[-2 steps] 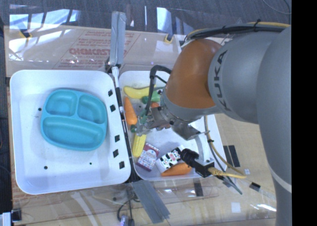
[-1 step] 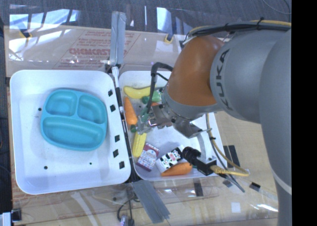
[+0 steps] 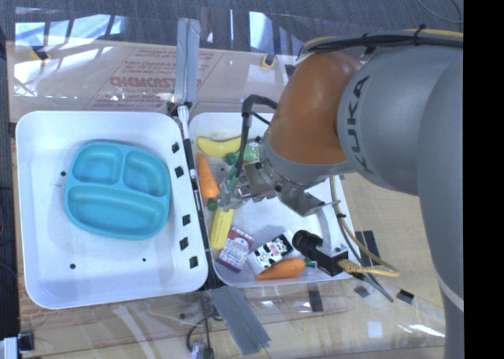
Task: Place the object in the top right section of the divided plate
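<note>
Divided plate (image 3: 118, 190) sits left; gripper (image 3: 234, 190) (fingers perhaps hidden) over toys.

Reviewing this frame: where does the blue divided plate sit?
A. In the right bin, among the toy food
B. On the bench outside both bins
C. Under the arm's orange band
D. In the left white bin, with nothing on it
D: the blue divided plastic plate lies in the left shallow white bin, its sections bare.

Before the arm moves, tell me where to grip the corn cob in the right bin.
Grip the corn cob across its middle, coming straight down from above. It lies flat and nearly lengthwise beside the bin's left wall, so the claw should probably close across its narrow width, clear of the carrot above it.
</note>
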Controlling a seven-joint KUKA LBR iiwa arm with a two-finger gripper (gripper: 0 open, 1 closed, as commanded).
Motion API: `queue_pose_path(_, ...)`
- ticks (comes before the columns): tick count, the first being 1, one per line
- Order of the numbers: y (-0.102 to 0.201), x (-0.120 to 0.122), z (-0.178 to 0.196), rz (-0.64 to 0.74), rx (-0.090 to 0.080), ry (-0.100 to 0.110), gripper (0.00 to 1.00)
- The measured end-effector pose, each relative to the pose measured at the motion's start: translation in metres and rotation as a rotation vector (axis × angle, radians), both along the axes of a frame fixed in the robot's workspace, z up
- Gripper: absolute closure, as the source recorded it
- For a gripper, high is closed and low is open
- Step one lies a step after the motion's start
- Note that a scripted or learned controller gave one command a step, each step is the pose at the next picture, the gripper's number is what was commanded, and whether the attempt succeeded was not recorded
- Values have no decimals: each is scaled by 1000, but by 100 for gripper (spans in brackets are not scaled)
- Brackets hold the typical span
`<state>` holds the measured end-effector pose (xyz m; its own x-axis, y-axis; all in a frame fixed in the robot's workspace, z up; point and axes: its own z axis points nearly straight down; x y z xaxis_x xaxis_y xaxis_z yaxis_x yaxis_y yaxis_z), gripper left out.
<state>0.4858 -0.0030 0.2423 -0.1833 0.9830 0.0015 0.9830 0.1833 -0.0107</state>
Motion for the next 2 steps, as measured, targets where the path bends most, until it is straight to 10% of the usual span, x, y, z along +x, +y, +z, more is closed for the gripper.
queue_pose_path(1, -57, 59, -52, -138, -1, -7, 100)
queue_pose_path(2, -64, -7, -51, -26, 1, -7, 100)
